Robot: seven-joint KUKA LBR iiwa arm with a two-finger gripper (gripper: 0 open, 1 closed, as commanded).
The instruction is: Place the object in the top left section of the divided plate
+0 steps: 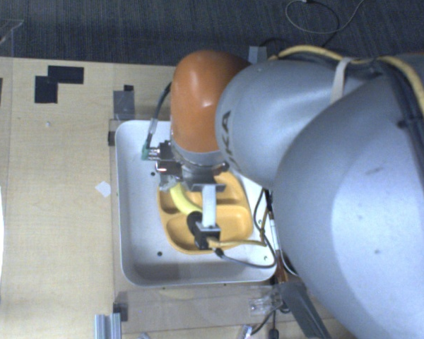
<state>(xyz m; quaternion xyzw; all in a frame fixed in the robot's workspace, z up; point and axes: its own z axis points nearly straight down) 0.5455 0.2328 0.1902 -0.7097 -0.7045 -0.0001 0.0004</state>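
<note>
Closest to the camera, the grey arm (353, 189) bulks over the whole right side of the surface (49, 189), with a yellow cable running along its top. Its orange band (198, 97) turns downward to the wrist, and the gripper (191, 182) hangs low over the yellow divided plate (237, 221). The wrist hides it from above, so I cannot tell whether it is open, closed, or gripping anything. Just beneath it lies a paler yellow curved object (178, 200), in the plate's far-left section and partly covered by the gripper; whether the two touch cannot be made out. The plate sits inside the white bin (138, 210), near the bin's right side, with the bin's bare floor showing to the left and toward the near edge. A small metal bracket (125, 102) stands at the bin's far-left corner. A small white scrap (102, 188) lies on the pale wood left of the bin. Farther off, black tape patches (56, 82) mark the far-left part of the surface. Beyond the far edge is dark carpet (127, 13), where a thin cable loop (312, 14) lies.
</note>
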